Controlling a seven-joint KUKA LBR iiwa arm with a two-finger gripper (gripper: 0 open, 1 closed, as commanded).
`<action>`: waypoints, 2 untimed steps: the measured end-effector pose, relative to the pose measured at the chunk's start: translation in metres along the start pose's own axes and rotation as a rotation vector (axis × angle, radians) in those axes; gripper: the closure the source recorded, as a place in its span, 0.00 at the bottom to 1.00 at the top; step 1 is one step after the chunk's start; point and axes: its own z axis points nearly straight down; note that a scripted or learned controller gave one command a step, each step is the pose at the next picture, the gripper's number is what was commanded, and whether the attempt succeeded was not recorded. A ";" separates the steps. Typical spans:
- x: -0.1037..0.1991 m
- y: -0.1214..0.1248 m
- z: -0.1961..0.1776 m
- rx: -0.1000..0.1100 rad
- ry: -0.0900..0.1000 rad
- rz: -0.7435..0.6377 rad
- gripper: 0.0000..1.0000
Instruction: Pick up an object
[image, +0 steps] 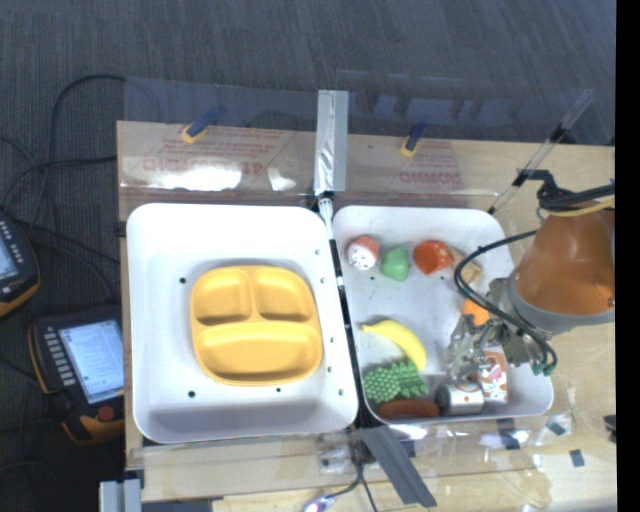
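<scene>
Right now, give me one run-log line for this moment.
arm: over right bin | gripper: low by small carton | grasp: unconfirmed | banana: untouched

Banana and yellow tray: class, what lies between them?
In the camera view, between the banana and the yellow tray lie bare white bin floor and the two bins' adjoining rims.

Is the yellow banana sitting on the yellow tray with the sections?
No. The yellow banana lies on the floor of the right white bin, while the yellow sectioned tray sits in the left white bin.
</scene>
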 end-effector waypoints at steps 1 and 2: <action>-0.009 0.001 -0.006 0.005 -0.028 -0.001 0.00; -0.066 -0.034 0.015 -0.011 0.019 0.070 0.00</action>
